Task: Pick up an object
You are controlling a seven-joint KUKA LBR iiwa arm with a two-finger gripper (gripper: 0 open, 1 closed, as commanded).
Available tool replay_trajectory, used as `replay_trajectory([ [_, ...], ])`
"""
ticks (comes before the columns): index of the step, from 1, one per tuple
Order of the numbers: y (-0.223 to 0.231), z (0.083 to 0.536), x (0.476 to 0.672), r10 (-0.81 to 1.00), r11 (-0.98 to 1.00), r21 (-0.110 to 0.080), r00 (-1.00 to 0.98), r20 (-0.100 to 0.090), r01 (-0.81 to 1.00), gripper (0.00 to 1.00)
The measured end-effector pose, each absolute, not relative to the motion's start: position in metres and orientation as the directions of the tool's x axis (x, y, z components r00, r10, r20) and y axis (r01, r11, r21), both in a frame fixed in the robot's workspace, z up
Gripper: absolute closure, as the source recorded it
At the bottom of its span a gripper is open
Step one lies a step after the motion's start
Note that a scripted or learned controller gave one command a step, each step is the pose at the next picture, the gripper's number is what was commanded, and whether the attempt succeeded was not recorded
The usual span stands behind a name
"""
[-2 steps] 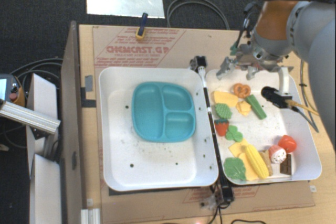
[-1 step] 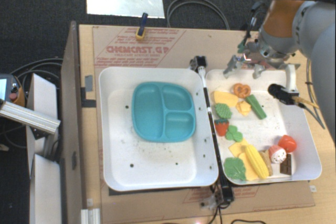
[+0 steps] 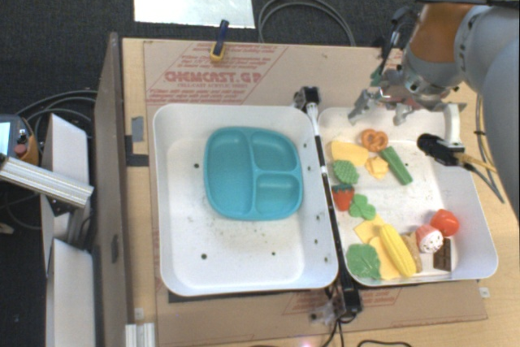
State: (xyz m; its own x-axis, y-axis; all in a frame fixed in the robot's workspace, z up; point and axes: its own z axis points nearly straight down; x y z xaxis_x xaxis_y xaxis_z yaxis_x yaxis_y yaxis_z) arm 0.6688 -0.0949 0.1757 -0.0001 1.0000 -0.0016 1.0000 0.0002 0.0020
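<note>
Upper right of frame: hand (image 3: 380,104) hovering over the far rim of the right bin (image 3: 475,211), fingers splayed open, nothing between them. Just below, inside that bin: pretzel (image 3: 374,140), green bean (image 3: 397,164), cheese wedge (image 3: 349,152), strawberry (image 3: 343,196), corn cob (image 3: 395,249), tomato (image 3: 444,222). Centre left, left bin (image 3: 183,256) holding a teal divided plate (image 3: 252,173).

One fixed camera above the bench (image 3: 244,65) (slanted downward), both bins (image 3: 183,256) in frame
</note>
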Motion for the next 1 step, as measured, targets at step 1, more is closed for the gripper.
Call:
replay_trajectory([
  [1,-0.115,0.1276,0.6677,1.0,-0.001,-0.001,0.001,-0.001,1.0,0.0],
])
